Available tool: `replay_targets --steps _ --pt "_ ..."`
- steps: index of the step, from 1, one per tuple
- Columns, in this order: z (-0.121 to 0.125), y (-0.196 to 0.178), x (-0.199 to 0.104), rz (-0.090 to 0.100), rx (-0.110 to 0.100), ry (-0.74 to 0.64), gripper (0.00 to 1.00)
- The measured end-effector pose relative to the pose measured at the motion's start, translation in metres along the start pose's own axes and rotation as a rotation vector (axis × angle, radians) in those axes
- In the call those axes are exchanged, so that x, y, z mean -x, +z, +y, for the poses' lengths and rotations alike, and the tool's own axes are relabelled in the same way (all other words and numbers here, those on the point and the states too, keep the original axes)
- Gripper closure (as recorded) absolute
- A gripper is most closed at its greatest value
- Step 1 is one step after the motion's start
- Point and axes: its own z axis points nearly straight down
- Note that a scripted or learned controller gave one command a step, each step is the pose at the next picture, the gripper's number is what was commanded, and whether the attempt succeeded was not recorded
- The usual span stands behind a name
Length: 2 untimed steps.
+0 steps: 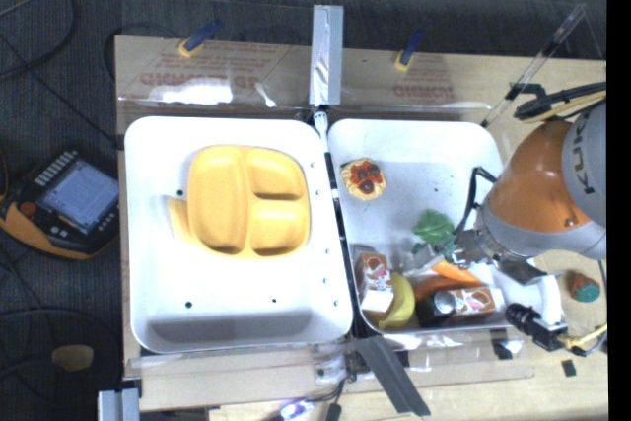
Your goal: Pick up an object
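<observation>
Camera view, from above and at a slant, shows the grey arm [552, 197] leaning in from the right edge, its orange band bulging over the right rim of the right bin [414, 138]. The wrist tips downward and toward the left, so the gripper [463, 251] sits low over the lower half of that bin, close above the heap of things there. From where I stand I cannot tell how it is set, as the wrist housing covers it.

Just left of the gripper lies a green leafy piece [434, 228]. An orange carrot-like piece [461, 272] lies right under the wrist, touching the pile. Below it rests a dark bottle [449, 303] on its side, with a yellow banana [399, 301] beside it and a small red and white packet [374, 273] at the banana's upper end. Further up in the same bin, well apart from the others, sits a round toy pizza [363, 178].

The left bin [148, 242] bears a yellow divided tray [246, 199], lying flat near its middle. A handheld pendant [64, 202] rests on the floor to the left of the bench.
</observation>
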Motion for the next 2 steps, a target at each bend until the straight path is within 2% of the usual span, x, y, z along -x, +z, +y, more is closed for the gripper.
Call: replay_targets --steps 1,2 --pt "0.003 -0.011 -0.001 0.0 0.007 -0.002 1.0" --pt "0.089 -0.093 -0.064 0.004 -0.012 0.087 1.0"
